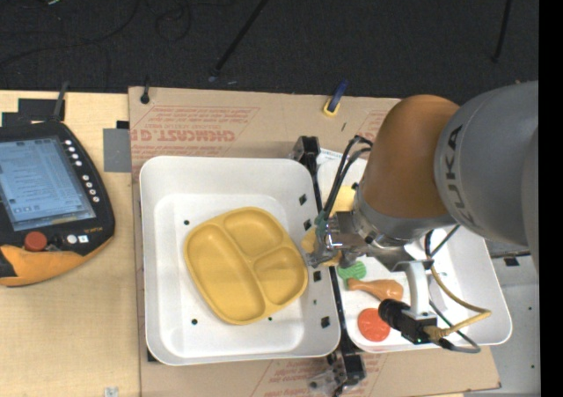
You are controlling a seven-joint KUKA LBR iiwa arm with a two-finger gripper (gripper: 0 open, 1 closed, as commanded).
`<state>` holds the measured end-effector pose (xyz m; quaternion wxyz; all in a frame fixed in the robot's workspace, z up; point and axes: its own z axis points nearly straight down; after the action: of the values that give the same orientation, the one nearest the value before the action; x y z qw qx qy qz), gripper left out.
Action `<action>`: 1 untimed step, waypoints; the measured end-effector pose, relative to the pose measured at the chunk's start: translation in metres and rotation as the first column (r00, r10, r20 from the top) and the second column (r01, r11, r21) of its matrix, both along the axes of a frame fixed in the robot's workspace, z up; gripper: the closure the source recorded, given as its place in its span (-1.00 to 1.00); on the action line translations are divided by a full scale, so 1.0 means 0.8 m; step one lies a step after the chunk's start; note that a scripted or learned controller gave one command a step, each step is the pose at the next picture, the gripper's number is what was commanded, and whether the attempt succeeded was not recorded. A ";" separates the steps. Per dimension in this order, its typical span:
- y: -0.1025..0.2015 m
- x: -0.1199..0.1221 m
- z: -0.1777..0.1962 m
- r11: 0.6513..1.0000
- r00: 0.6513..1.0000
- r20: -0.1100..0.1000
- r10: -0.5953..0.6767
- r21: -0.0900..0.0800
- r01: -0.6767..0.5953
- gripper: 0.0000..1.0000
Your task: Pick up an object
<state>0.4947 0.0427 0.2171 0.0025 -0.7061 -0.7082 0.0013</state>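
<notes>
Toys lie in the right bin (501, 320) under the arm (466, 166): an orange drumstick-shaped piece (380, 288), a green bit (352, 271) beside it and a red round piece (372, 325) nearer the front rim. The arm is the largest thing here, grey with an orange band, and "KUKA" letters run up its side. Its fingers (318, 247) sit low over the divide between the two bins, just left of the green bit and touching-close to the yellow tray's edge; whether they are apart or together I cannot tell. Left of the fingers, the left bin (167, 210) holds a yellow sectioned tray (242, 263). Under both bins lies cardboard (220, 127) with red print, upside down, partly reading "CHEMCO". Far left on the surface rests a control pendant (48, 202) with a lit screen.
</notes>
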 end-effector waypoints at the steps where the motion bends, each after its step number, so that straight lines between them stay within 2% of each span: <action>1: 0.002 -0.001 0.008 1.000 1.000 0.003 -0.003 -0.001 0.003 1.00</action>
<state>0.4941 0.0442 0.2234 0.0011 -0.7071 -0.7071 0.0008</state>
